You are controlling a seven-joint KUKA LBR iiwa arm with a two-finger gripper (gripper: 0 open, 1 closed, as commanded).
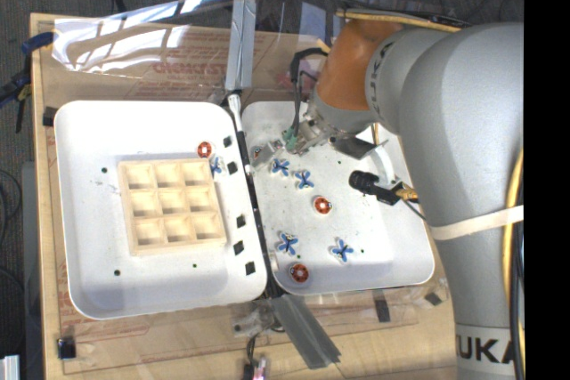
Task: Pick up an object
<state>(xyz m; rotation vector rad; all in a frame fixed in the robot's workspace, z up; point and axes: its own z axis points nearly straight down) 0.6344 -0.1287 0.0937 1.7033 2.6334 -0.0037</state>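
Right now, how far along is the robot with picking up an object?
Done: the reach; the gripper is low in the right bin's upper-left corner. In hand: it is beside a blue jack, but whether it grips anything is hidden. Left: the lift; the jack and an orange ring lie on the bin floor.

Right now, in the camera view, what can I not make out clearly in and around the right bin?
1. Right shallow white bin: its far right part is hidden behind the grey arm.
2. Two-finger gripper: too small and blurred to tell if it holds anything.
3. Small blue cross-shaped pieces: too tiny to tell their exact form.
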